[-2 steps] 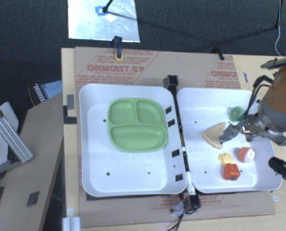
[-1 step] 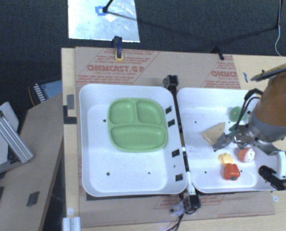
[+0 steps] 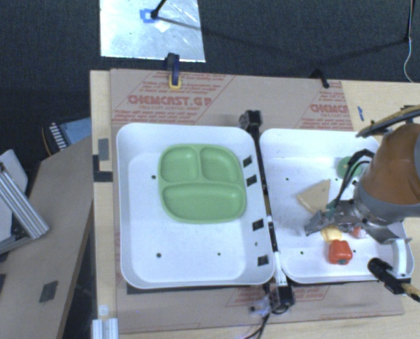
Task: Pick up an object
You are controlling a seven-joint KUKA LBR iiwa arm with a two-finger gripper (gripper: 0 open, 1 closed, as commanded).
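Observation:
My gripper [image 3: 330, 224] hangs low in the right bin [image 3: 294, 189], reaching in from the right under the orange band of the arm. A red-orange object [image 3: 339, 252] lies just below the gripper on the bin floor. A small yellow piece [image 3: 331, 233] sits right at the gripper's tip, touching or under it. A tan wedge [image 3: 314, 194] lies to the upper left of the gripper. A green object [image 3: 345, 164] is partly hidden behind the arm. Nothing shows clearly between the fingers.
The left bin [image 3: 135, 210] holds a green divided plate [image 3: 201, 183]. A black divider with clips [image 3: 260, 189] runs between the two bins. Cardboard [image 3: 195, 94] lies under the bins. An aluminium frame [image 3: 8, 196] stands at the far left.

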